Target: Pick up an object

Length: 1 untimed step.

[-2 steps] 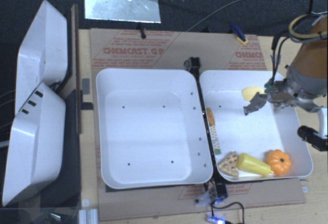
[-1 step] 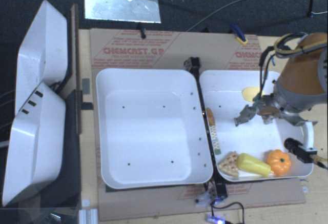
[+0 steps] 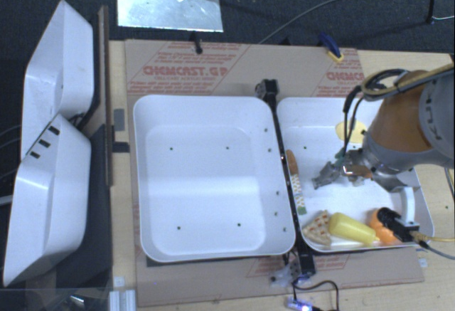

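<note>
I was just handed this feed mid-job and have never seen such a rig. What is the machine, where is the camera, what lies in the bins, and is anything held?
This is one camera fixed above the bench, looking down at a slant. The grey arm with the orange band is the robot, reaching in from the right; its gripper hangs low over the right bin. At that bin's near edge lie a yellow object, a pizza-like wedge and an orange piece; a thin stick lies along its left wall. The left bin sits beside it. Whether the gripper holds anything cannot be told here.
</note>
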Each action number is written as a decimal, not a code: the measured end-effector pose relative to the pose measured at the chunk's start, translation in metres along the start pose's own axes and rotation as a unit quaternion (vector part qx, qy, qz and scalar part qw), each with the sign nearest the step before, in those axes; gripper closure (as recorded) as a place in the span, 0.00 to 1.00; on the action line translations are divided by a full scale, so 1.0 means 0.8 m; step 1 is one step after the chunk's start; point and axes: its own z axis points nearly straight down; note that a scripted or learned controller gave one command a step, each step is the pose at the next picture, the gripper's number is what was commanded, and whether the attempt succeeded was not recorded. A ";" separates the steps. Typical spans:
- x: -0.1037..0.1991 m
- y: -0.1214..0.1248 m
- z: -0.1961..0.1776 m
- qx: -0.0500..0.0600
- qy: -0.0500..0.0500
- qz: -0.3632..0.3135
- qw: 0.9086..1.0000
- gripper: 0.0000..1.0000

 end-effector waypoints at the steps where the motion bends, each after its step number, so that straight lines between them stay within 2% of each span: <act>1: -0.001 0.002 -0.016 -0.003 -0.001 0.000 1.000 1.00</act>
